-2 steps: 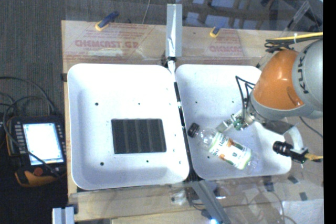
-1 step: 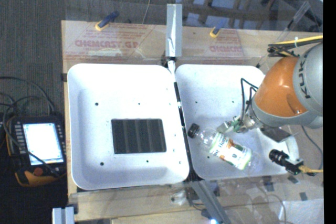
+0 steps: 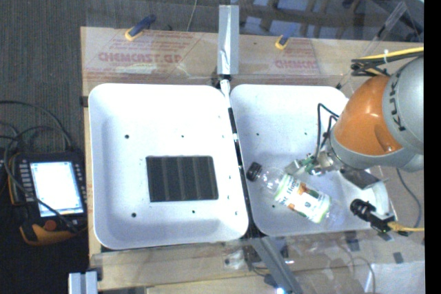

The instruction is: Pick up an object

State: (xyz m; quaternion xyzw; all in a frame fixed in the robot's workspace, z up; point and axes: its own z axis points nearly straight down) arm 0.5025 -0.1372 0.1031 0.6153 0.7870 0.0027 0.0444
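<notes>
Clear plastic bottle with black cap and green-orange label (image 3: pixel 293 193): lying flat, lower middle of right white bin (image 3: pixel 275 107). Gripper (image 3: pixel 311 166) just above its upper edge, apparently descending for a grasp; grip state cannot be told. Left white bin (image 3: pixel 110 113): dark ribbed rectangular tray (image 3: pixel 182 177), centre.

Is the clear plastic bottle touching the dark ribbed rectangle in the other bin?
Apart. The camera view shows the clear plastic bottle lying in the right white bin and the dark ribbed rectangle in the left white bin, bin walls between them.
</notes>
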